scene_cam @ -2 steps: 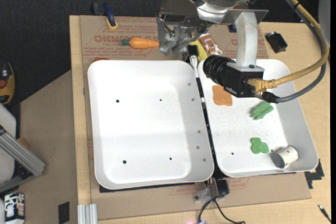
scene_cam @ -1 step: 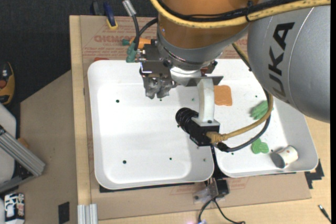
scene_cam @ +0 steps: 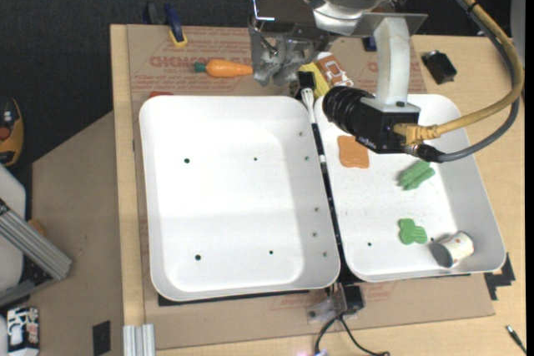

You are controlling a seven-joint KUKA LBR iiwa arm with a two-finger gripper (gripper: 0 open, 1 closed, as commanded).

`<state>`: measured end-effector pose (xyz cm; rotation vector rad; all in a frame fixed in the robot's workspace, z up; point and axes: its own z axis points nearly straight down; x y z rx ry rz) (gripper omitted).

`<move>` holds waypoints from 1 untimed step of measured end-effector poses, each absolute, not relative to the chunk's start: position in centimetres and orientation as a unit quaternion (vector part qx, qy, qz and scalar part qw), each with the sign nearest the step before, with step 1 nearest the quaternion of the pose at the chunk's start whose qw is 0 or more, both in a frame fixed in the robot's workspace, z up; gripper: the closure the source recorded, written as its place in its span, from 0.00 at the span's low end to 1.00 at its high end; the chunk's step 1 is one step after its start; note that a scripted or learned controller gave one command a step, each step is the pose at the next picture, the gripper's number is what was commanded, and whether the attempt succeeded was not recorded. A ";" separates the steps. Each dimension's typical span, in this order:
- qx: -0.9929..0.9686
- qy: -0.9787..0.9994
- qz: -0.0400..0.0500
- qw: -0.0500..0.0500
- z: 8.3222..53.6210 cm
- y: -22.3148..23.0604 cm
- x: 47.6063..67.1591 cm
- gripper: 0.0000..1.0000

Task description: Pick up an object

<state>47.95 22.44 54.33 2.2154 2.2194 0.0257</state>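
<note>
The gripper (scene_cam: pixel 279 62) (fingers lost in clutter, grip unreadable) hangs beside a half-hidden yellow packet (scene_cam: pixel 321 75).

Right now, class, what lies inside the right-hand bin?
The right-hand bin holds an orange piece, two green pieces and a white cylinder. The arm covers its far corner.

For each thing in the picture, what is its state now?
Left white bin: holds no objects.
Right white bin: holds several objects.
Flat orange piece: lying in right bin.
Two green pieces: lying apart.
White cylinder: on its side.
Orange toy carrot: outside the bins.
</note>
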 end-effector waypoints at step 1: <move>0.708 0.706 -0.009 -0.003 35.9 22.4 49.0 1.00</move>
